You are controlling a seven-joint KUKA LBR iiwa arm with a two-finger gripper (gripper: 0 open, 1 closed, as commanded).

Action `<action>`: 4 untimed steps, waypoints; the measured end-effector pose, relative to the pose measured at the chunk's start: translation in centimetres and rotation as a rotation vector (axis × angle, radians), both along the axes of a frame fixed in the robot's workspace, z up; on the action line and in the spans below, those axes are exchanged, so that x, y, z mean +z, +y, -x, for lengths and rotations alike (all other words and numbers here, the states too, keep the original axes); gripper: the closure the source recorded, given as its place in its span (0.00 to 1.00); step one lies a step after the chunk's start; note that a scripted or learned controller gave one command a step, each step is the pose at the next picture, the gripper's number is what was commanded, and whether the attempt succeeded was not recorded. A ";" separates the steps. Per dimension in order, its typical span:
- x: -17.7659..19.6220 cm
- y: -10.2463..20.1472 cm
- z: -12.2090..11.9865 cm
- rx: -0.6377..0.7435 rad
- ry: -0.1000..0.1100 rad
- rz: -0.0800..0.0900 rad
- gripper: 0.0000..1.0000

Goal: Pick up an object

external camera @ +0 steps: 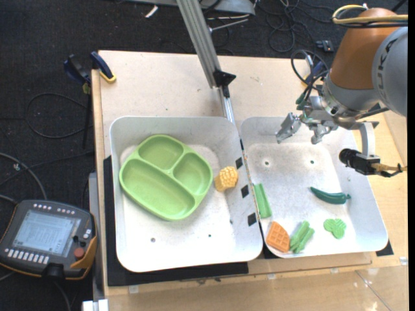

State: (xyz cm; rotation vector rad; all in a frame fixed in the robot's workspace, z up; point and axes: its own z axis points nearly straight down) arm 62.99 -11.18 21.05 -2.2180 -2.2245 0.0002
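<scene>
My gripper (302, 132) hangs over the far edge of the right bin (292, 167), its two fingers spread apart with nothing between them. Below it in that bin lie a dark green pepper (331, 195), a green leafy piece (335, 227), a green pod (301, 236), an orange waffle (278, 237) and a long green stick (262, 199) by the left wall. The left bin (130, 238) holds a light green divided plate (166, 175) and a yellow corn piece (225, 179).
A slanted metal pole (202, 37) rises from between the bins at the back. A teach pendant (45, 237) lies off the bench at the lower left. Cables trail over the dark floor behind the bench.
</scene>
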 end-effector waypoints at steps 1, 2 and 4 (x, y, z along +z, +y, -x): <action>-11.7 -8.7 -0.5 -0.009 0.007 0.000 0.00; -10.1 -8.4 -0.8 -0.003 -0.003 0.002 1.00; -2.1 1.1 4.1 0.003 0.002 -0.002 1.00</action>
